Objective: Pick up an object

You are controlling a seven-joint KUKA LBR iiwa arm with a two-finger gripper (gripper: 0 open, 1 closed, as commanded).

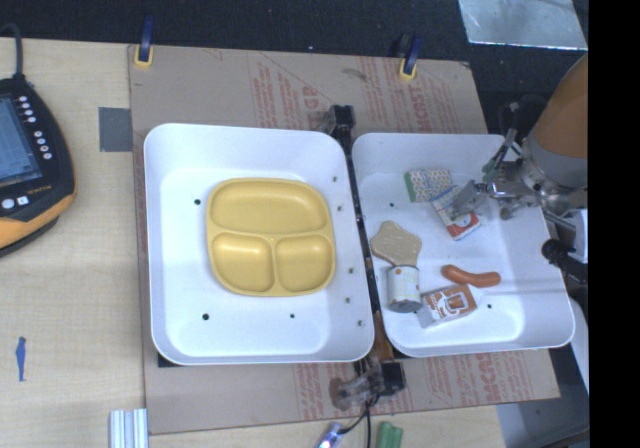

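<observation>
A grey robot arm's gripper (468, 198) hovers low in the right white bin (520, 321), above a small red-and-white packet (462, 225), apparently mid-approach; whether it is released or clenched cannot be told, and next it likely needs a clean descent and squeeze.

My bench (70, 316) is pale wood. A brown cardboard sheet (300, 86) lies on it, clipped at the far edge, bearing two white bins (175, 236); a teach pendant (25, 161) rests left.
</observation>
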